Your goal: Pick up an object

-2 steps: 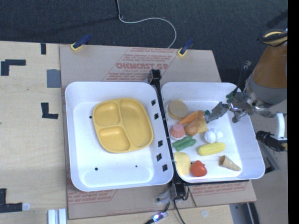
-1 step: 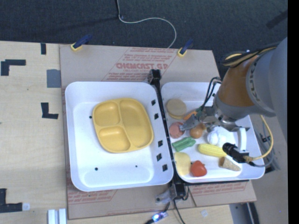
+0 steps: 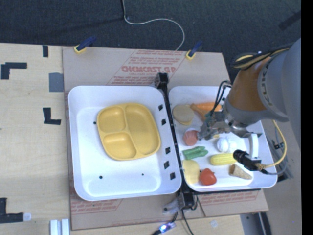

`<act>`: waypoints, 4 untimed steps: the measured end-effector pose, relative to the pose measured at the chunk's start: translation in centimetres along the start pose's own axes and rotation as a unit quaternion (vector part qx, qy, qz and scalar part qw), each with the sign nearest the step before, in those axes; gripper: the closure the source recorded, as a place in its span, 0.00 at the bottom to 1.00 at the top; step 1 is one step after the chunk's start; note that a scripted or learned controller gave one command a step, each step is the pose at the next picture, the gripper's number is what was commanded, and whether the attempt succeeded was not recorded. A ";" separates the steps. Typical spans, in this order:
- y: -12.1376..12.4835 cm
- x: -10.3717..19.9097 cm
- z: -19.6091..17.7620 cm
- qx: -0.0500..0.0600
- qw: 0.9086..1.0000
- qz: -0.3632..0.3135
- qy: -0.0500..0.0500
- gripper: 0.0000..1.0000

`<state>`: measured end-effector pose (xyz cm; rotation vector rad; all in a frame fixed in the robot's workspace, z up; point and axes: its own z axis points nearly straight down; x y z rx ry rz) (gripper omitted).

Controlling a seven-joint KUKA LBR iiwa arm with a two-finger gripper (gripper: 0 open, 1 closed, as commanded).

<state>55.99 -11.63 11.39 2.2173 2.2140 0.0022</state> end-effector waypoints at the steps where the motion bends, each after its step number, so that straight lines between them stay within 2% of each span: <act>1: 0.0 0.1 -0.9 0.001 1.000 0.000 0.000 1.00; 2: 0.8 8.4 -7.5 0.001 1.000 -0.006 0.004 1.00; 3: -0.4 16.3 -10.5 0.003 1.000 -0.006 0.004 1.00; 4: -4.9 13.6 -23.3 -0.001 1.000 -0.001 0.003 1.00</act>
